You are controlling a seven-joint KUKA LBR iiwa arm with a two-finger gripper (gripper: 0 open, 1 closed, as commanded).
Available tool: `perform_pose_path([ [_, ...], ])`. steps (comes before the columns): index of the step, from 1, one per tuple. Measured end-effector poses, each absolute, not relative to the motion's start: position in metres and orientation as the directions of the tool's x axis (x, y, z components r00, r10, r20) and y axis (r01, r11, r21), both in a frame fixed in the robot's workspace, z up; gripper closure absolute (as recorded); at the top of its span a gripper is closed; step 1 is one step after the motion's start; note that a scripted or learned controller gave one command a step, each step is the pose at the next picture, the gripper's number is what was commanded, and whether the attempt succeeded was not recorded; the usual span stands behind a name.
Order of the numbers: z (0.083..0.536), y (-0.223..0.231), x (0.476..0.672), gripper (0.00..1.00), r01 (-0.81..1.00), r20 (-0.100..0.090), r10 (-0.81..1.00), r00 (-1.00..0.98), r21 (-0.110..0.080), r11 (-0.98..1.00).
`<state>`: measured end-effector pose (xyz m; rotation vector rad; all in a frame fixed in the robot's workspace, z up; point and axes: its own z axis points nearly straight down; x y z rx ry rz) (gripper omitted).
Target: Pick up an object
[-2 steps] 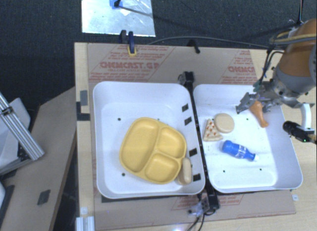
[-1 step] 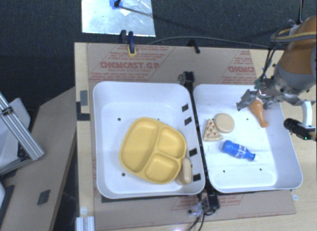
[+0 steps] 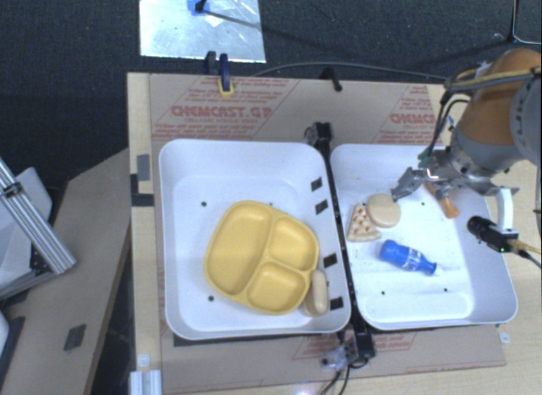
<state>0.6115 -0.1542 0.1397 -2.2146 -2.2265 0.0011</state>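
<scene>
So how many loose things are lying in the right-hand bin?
4. A pizza-slice toy near the divider, a round tan piece touching it, a blue bottle lying lower down, and a small orange piece under the arm, which may hide more.

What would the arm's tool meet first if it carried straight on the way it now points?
Probably the round tan cookie: the tool points down-left at it, with the pizza slice just beyond. Depth is unclear.

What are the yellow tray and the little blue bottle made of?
The yellow tray looks like moulded plastic: one even colour, smooth rounded compartments, a soft sheen. The blue bottle also looks plastic, glossy with a pale label band, probably a toy. Neither can be told for sure from above.
</scene>
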Motion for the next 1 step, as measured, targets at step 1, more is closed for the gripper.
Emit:
perform_pose_path([
  [1, 0.0911, -0.1543, 0.6134, 0.00, 1.000, -0.001, 1.000, -0.002, 0.005, 0.002],
])
